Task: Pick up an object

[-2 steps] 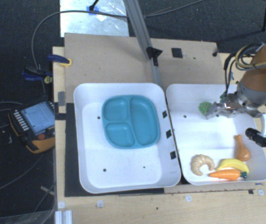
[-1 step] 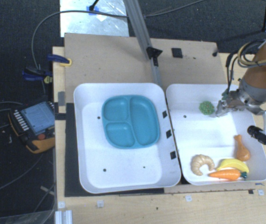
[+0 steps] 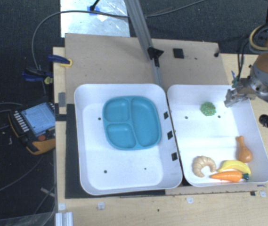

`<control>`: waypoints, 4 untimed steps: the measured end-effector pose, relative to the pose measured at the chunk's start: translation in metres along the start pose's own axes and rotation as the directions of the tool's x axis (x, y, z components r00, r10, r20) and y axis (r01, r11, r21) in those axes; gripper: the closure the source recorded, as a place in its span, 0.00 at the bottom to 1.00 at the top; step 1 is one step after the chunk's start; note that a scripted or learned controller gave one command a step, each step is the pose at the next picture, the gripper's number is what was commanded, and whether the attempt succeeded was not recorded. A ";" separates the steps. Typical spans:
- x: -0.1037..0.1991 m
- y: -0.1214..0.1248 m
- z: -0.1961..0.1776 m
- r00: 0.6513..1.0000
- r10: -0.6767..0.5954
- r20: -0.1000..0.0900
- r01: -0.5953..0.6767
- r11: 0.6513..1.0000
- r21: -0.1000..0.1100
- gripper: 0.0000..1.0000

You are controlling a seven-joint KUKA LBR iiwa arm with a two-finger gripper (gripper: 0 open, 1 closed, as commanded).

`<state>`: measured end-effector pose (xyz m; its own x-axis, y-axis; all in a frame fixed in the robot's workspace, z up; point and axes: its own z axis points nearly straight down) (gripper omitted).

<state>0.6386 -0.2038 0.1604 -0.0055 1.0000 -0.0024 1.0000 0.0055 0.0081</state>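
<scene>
Broccoli (image 3: 208, 109), a small green toy piece, sits alone in the far half of the right bin (image 3: 247, 140), close to the far rim and nearest of all the objects to the gripper (image 3: 231, 97). It looks light and probably hard plastic, with a bumpy rounded top that could slip, so a grip across its middle from straight above seems best. The gripper hovers at the bin's far right corner, just beside the broccoli and apart from it, holding nothing; whether the fingers are spread or pressed together I cannot tell at this size.

Open white floor lies all round the broccoli, so there is room to come down on either side. The other toys crowd the near right corner: a drumstick (image 3: 243, 149) by the right wall, and along the near rim a croissant (image 3: 203, 165), a banana (image 3: 235, 165) and a carrot (image 3: 227, 175), the last two touching. These would be harder to take, pressed against the wall and each other.

The left bin (image 3: 89, 173) holds a blue divided plate (image 3: 132, 122) in its far half, well apart from the work
</scene>
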 end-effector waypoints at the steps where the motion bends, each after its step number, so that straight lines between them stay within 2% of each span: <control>1: -0.002 0.000 -0.066 1.000 -0.001 0.000 0.001 1.000 -0.001 1.00; 2: -0.002 0.002 -0.120 1.000 -0.001 0.000 0.001 1.000 0.000 1.00; 4: 0.104 -0.004 -0.095 1.000 -0.004 -0.004 0.004 1.000 0.006 1.00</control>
<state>0.6333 -0.1001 0.2548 -0.0099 1.0000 0.0011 0.9999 0.0099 0.0021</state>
